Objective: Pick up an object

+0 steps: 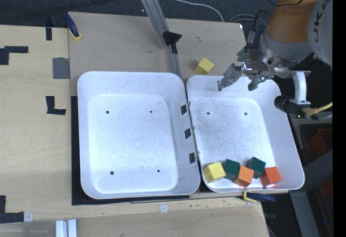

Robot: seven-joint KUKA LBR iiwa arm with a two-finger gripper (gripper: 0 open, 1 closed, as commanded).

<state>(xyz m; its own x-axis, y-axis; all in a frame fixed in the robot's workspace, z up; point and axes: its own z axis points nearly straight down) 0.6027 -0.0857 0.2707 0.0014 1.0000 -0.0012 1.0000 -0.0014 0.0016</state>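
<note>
- The gripper (239, 81) is seen spread open and empty at the right bin's (281, 122) upper rim.
- 5 blocks (242, 171) are clustered along the lower wall, ungrasped.
- 1 yellow block (204, 66) is left on the tabletop (119, 46).

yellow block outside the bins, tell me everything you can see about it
The yellow block is a small cube, plain matte yellow, looking like painted wood or foam. It lies alone on the tan bench top just beyond the far rim of the right bin, turned at a slant to that rim. Nothing grips it; the gripper hangs apart from it, fingers spread.
</note>
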